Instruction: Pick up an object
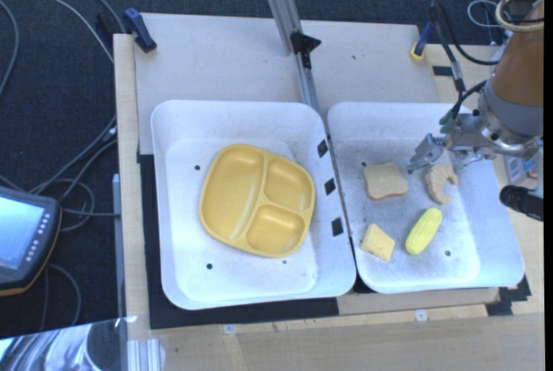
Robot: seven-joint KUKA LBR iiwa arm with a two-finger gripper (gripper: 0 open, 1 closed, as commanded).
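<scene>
From my seat I see 2 white bins on the worktop (216, 41). The left bin (173, 136) carries a yellow divided tray (257, 200) at its middle. The right bin (484, 265) holds 4 food pieces: a yellow wedge (378, 242) at about 7 o'clock in the bin, a slice of toast (384, 182) near 9 o'clock, a corn cob (423, 230) lying tilted just below centre, and a pale bitten piece (440, 184) at about 2 o'clock from the cob.

The arm comes in from 3 o'clock and the hand (442, 155) sits low over the right bin, just above the bitten piece and beside the toast. Nothing shows between its fingers, and I cannot tell how wide they stand.

I judge this as the approach step, with no pick made yet. The next move, as I read it, calls for settling on 1 target, likely the bitten piece, centring over it, lowering to the bin floor and closing without nudging the toast.
</scene>
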